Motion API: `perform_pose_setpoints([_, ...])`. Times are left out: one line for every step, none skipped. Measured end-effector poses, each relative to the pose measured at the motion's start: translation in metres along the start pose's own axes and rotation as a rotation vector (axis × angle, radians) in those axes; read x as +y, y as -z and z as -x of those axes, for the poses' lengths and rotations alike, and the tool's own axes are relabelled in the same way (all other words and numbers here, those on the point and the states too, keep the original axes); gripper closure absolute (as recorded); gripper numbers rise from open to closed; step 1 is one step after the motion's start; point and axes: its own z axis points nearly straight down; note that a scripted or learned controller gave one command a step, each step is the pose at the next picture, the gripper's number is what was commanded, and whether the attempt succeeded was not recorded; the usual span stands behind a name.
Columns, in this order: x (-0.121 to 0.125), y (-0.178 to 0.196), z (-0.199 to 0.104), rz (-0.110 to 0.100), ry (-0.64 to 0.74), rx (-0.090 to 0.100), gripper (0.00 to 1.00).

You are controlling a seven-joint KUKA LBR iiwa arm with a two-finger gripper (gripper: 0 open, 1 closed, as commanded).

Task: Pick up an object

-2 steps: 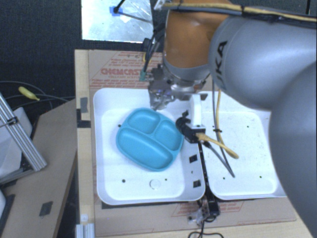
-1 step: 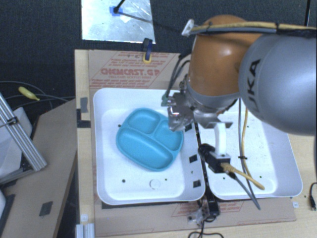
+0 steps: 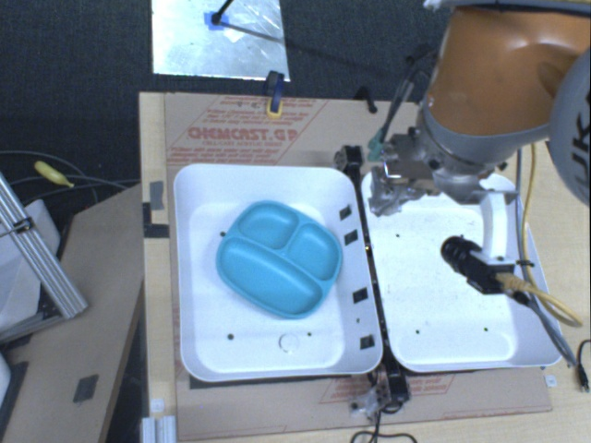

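A light blue divided plate [image 3: 277, 257] with three compartments lies flat in the middle of the left bin [image 3: 199, 340]. My gripper [image 3: 388, 192] hangs over the far left corner of the right bin [image 3: 443, 349], close to the wall between the two bins. It is to the right of the plate and apart from it. The grey and orange wrist above covers much of the gripper, and nothing shows held in it.
A faint small round shape [image 3: 289, 342] sits near the left bin's front wall. Black clips [image 3: 355, 266] line the divider between the bins. Cardboard [image 3: 249, 127] lies under both bins, with a shiny sheet [image 3: 217, 26] beyond it. An aluminium frame [image 3: 32, 257] stands at the left.
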Motion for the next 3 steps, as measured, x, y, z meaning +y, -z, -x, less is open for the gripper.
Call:
perform_pose_setpoints([-0.007, -0.054, -0.074, -0.016, 0.014, 0.0, 1.0])
perform_pose_setpoints([0.013, 0.129, -0.102, 0.008, 0.01, 0.007, 1.0])
perform_pose_setpoints([0.013, 0.131, -0.101, -0.007, 0.014, 0.002, 1.0])
